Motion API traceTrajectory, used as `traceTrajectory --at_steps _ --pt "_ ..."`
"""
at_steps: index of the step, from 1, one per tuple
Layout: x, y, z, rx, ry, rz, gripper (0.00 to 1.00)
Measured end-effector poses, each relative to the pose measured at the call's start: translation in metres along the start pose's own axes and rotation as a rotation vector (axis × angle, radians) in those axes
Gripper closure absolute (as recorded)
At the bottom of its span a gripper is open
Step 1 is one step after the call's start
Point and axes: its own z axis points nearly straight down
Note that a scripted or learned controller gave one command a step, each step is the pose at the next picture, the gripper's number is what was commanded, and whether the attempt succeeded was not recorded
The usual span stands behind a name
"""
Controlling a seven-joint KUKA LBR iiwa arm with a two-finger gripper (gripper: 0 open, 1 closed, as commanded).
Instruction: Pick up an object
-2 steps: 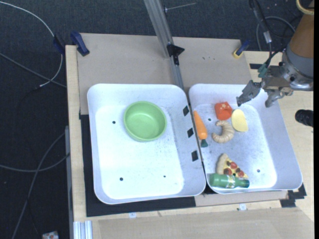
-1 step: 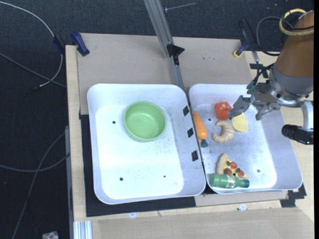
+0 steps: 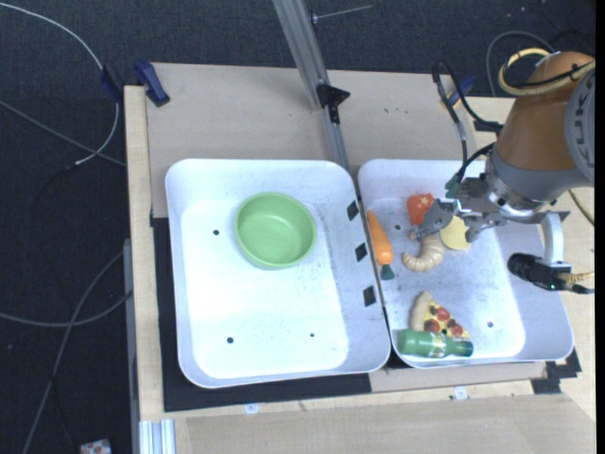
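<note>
The right bin (image 3: 539,334) holds an orange carrot (image 3: 379,238) along its left wall. A red piece (image 3: 420,205), a beige croissant-shaped piece (image 3: 424,253) and a pale yellow piece (image 3: 457,235) lie near its middle. A pizza slice (image 3: 440,317) and a green bottle (image 3: 433,345) lie at its front edge. My gripper (image 3: 448,215) hangs low over the bin, between the red piece and the yellow piece and just above the croissant shape. Nothing shows clearly in its grasp.
The left bin (image 3: 198,310) holds a green bowl (image 3: 274,229). A metal pole (image 3: 304,36) slants from the back down to the gap between the bins. Black clips (image 3: 362,252) sit along that divide. Cables (image 3: 465,126) run behind the right bin.
</note>
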Motion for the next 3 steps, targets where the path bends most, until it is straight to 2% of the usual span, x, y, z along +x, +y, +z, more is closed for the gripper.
traceTrajectory --at_steps 1,2,3 --pt "-0.003 -0.011 0.052 0.002 0.001 0.001 0.00" --pt "-0.002 -0.008 0.036 -0.010 0.001 0.001 1.00" --pt "0.009 -0.010 -0.021 -0.022 -0.005 -0.003 1.00"
